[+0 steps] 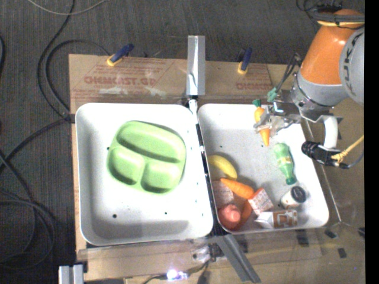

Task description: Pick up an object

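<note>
One small carrot (264, 130) hangs upright, tip down, clamped in the gripper (269, 118) jaws.

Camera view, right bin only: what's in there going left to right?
Yellow banana → orange carrot lying flat → small red-and-white carton → small orange carrot by the hand → green plastic bottle → black-capped white bottle.

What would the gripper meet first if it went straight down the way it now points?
Probably the small carrot at the gripper, in the upper part of the right bin. Below lies the bin's white floor. Depth is unclear from this slanted view.
</note>
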Robot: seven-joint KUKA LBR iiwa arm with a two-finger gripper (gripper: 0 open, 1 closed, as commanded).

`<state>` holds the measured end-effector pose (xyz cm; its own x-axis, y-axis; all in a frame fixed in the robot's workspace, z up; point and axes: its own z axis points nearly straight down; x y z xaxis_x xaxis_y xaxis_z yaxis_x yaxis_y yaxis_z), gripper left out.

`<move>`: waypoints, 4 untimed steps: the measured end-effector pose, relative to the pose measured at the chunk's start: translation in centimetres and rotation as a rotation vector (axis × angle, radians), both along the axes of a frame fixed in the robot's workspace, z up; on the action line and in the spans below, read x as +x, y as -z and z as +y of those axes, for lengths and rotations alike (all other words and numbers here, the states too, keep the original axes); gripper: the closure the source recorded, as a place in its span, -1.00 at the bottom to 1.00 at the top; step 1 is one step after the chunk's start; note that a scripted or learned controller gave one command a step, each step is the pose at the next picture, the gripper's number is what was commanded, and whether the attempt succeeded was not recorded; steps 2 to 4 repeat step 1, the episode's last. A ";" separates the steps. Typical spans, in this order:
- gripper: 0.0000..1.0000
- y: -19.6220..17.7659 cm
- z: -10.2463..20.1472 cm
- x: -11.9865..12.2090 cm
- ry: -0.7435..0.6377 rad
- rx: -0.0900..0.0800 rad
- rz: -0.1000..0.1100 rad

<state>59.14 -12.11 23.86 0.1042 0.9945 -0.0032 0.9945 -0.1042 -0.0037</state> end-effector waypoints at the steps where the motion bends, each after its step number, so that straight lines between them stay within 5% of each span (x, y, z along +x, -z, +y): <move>1: 1.00 7.5 1.3 4.3 0.197 0.001 0.003; 4: 1.00 7.5 1.3 4.3 0.197 0.001 0.003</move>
